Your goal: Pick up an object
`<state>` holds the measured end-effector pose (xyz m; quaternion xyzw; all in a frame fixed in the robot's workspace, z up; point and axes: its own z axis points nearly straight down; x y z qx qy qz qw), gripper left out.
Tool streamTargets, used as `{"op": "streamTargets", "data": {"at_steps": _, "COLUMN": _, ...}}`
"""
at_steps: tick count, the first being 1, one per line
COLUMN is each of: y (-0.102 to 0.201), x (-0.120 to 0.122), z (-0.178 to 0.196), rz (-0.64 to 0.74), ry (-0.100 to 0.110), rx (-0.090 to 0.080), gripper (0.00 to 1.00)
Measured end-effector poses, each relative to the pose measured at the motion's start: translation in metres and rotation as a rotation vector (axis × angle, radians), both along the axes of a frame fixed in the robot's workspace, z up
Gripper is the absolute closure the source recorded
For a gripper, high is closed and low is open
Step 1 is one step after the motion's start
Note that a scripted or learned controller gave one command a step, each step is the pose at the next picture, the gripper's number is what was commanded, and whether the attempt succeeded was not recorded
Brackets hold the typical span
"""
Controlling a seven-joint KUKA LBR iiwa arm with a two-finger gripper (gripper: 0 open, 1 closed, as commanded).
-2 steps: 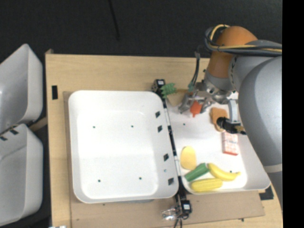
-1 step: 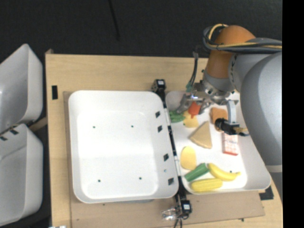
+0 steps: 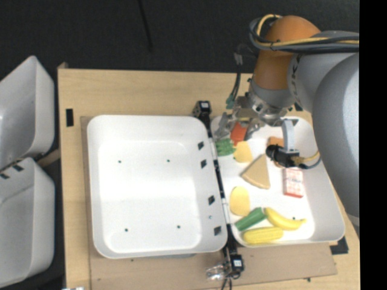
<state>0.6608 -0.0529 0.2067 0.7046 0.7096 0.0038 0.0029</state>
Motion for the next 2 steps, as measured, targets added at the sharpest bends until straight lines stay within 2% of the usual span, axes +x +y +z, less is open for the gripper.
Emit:
{"op": "streamTargets", "data": {"at_steps": 1, "y": 0.085, "x": -0.016, "z": -0.005, "rz": 0.0, "ry": 0.006, "rx": -0.002, "gripper": 1.0}}
{"op": "streamTargets", "data": {"at_steps": 2, "y": 0.115, "x": -0.024, "z": 0.08, "rz": -0.001, "ry": -0.001, "rx": 0.001, "gripper": 1.0}}
